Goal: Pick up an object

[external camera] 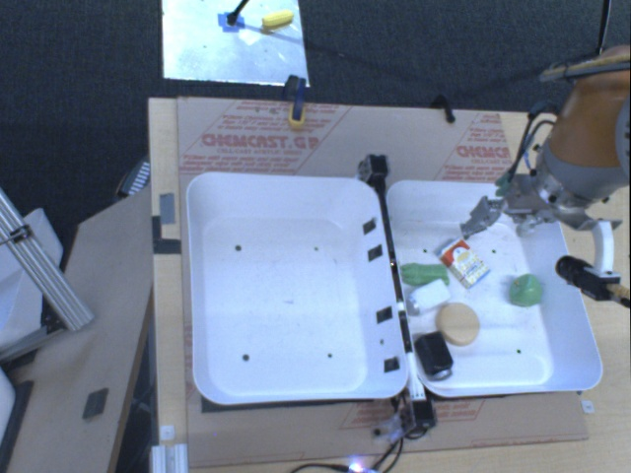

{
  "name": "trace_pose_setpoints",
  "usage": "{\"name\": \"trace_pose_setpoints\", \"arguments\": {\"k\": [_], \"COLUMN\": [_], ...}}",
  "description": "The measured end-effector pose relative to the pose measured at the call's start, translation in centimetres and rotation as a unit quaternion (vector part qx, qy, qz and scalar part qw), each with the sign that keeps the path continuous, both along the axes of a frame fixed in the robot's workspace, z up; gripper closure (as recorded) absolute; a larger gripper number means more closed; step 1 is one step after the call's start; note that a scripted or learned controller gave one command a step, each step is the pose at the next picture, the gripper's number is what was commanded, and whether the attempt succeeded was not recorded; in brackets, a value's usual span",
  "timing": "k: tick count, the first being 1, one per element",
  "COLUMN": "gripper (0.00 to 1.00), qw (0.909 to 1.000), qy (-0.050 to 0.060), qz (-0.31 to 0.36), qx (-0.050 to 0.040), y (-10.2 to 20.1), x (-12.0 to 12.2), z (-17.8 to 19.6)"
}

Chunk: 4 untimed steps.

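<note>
Over the far side of the right bin (567,368), the arm's gripper (485,215) hangs above the white floor, its grey fingers apparently spread and nothing visible between them. Just near of it and slightly left lies a small red-and-white packet (464,263), tilted on the bin floor. A green oblong piece (424,275) rests to the packet's left, close to the divider, with a white block (429,294) touching its near side. A round tan disc (458,323) sits just near of the block, and a black object (433,354) lies beside it at the bin's near-left corner (its exact shape is hard to make out). A green rounded lump (525,290) sits apart, toward the right. The left bin (212,200) adjoins across the divider.
</note>
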State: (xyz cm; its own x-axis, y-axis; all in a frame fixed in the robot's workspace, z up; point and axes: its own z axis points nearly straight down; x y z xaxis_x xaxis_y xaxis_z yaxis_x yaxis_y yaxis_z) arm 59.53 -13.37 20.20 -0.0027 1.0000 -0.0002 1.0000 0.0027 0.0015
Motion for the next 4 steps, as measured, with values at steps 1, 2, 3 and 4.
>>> {"name": "trace_pose_setpoints", "arguments": {"k": [1,2,3,4], "gripper": [0.0,0.0,0.0,1.0], "qw": [1.0,1.0,1.0,1.0], "qy": [0.002,-0.003,0.0,-0.002], "qz": [-0.001,-0.001,0.001,0.003], "qx": [0.0001,-0.0011,0.0012,-0.001], "y": [-1.2,-6.7,-7.1,-7.2], "x": [-0.3,3.3,7.5,7.5], "z": [-6.5,-11.1,-11.6,-10.5]}}
